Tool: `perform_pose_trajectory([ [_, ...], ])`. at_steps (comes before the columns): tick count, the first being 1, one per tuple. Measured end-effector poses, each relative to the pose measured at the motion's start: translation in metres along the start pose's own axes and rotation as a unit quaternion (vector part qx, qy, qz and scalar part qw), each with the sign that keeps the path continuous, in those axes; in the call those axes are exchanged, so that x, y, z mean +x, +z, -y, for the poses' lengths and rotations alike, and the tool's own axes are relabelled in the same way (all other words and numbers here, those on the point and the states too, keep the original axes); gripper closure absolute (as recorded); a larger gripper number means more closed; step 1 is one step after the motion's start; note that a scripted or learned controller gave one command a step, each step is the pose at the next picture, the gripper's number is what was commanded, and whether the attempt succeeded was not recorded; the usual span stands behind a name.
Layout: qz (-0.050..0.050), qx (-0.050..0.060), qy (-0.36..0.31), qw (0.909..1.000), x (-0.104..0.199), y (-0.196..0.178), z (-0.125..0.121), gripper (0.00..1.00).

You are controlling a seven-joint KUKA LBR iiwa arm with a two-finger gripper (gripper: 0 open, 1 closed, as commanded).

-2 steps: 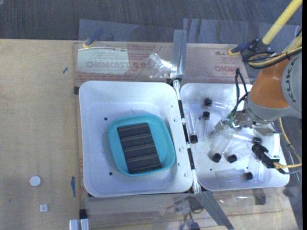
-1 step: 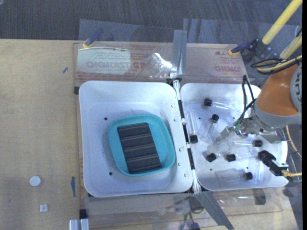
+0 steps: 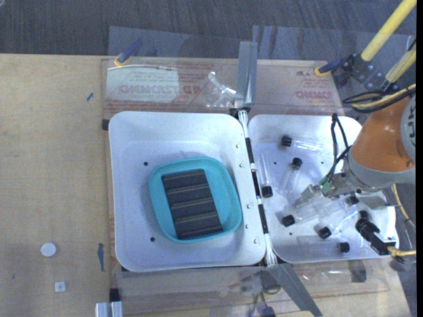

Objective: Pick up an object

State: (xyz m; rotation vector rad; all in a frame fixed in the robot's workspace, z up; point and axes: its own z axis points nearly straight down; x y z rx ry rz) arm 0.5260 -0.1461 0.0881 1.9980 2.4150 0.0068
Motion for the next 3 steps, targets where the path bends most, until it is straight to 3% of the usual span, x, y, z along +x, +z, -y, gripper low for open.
perform_pose_trajectory([
  [1,0.001,-0.003,0.001,1.0,-0.001,-0.011,-0.002,1.0],
  [2,-0.001,0.002,-0.011,0.9999,0.044,-0.106,-0.052,1.0],
  [3,-0.002,0.003,-0.09,0.9959,0.014,-0.062,-0.02,1.0],
])
